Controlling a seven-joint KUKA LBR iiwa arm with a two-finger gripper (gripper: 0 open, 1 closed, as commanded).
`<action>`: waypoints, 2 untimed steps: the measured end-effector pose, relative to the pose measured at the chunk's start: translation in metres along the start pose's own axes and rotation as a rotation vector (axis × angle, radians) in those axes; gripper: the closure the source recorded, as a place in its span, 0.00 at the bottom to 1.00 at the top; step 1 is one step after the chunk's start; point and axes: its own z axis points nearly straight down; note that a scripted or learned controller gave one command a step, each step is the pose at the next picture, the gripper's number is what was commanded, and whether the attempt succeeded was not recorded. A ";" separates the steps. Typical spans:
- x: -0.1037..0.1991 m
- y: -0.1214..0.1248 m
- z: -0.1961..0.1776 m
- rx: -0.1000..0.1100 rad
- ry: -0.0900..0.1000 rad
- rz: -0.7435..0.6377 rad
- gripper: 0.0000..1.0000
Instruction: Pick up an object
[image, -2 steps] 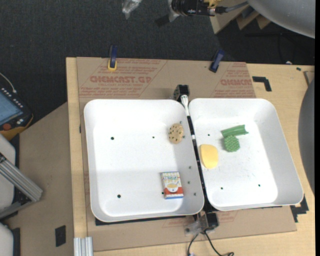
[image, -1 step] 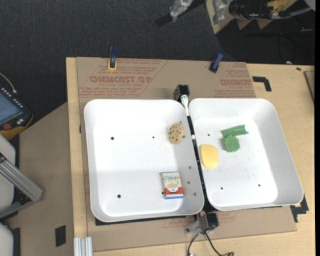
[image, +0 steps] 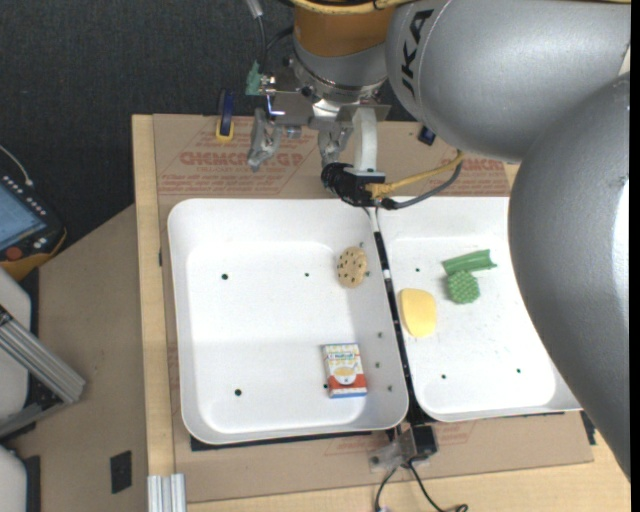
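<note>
My gripper (image: 312, 148) hangs high over the far edge of the left bin (image: 200, 330), its fingers (image: 262, 145) spread open with nothing between them. Below it in the left bin lie a round speckled cookie (image: 351, 266) near the dividing wall and a small orange and white box (image: 344, 370) near the front. In the right bin (image: 500, 395) a yellow lemon-shaped piece (image: 419, 312) rests by the divider, and a green brush-like object (image: 466, 275) lies just beyond it to the right.
The bins sit on a cardboard sheet (image: 150, 300). A black cable (image: 385, 270) runs along the wall between the bins. My grey arm (image: 560, 200) covers the right bin's far right side. A blue clip (image: 226, 118) stands at the cardboard's back edge.
</note>
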 end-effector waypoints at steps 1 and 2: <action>-0.001 0.003 -0.022 -0.022 0.005 0.003 1.00; -0.040 -0.117 0.008 -0.007 0.002 0.006 1.00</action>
